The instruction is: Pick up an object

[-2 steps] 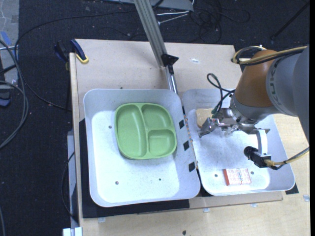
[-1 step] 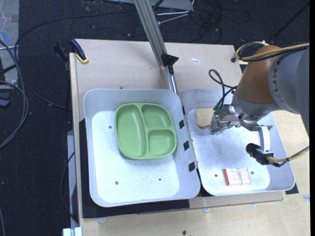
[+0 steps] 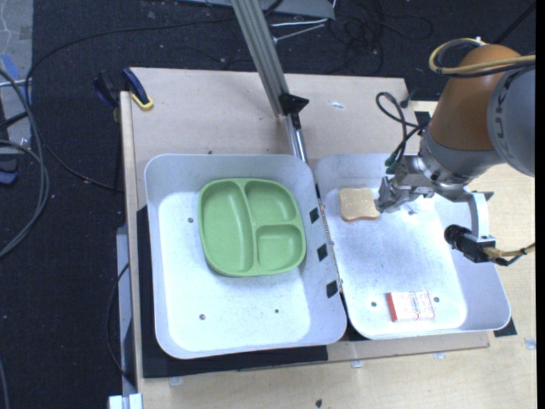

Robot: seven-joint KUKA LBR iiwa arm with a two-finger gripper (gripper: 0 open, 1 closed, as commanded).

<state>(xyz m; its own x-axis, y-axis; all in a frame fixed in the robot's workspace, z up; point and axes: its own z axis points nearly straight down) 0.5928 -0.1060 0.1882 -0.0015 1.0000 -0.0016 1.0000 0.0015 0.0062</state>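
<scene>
Two shallow white bins are seen side by side on the desk [image 3: 213, 109]. The left bin [image 3: 170, 313] carries a green tray [image 3: 252, 227] with three compartments, set flat toward that bin's far half. In the right bin [image 3: 477, 309] two things are found. A tan slice of toast [image 3: 358, 204] lies flat near the far left corner of that bin. A small red and white box [image 3: 410, 305] lies flat near the near edge of the same bin, well apart from the toast.

The arm [image 3: 477, 100] is reached in over the desk's right edge, its orange band lying above the far right part of the right bin. The claw [image 3: 393, 192] is lowered over the far part of the right bin, just beside the toast's right edge. How far the claw is open cannot be told, as its tips are hidden under the wrist body. Whether the toast is touched cannot be told either, and nothing is seen gripped. A black cable is looped at the wrist.

A grey metal pole [image 3: 264, 49] is slanted across the desk's far edge, ending at a black clamp [image 3: 293, 106] near the gap between the bins. A blue and yellow clamp [image 3: 136, 88] is fixed at the desk's far left corner.
</scene>
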